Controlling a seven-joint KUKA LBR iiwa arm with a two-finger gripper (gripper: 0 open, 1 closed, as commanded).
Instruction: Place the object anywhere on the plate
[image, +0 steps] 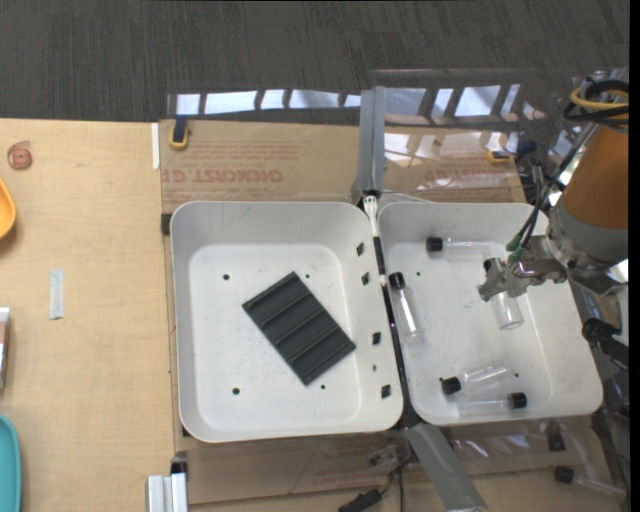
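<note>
Two bins (185, 300): dark plate (299, 328) mid-left with open margins; jaws (508, 300) hold a clear tube (510, 314).

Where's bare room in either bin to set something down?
Left bin: free floor all around the dark ribbed plate, widest toward the top and left walls. Right bin: crowded by clear tubes and the gripper; a small bare patch sits mid-floor.

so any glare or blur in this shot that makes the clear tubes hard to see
Camera view: even light, soft shadows. The clear tubes fade into the white right bin; their black caps stand out. The dark ridged plate is sharp. Glare streaks the metal frame. The gripper looks slightly soft.
</note>
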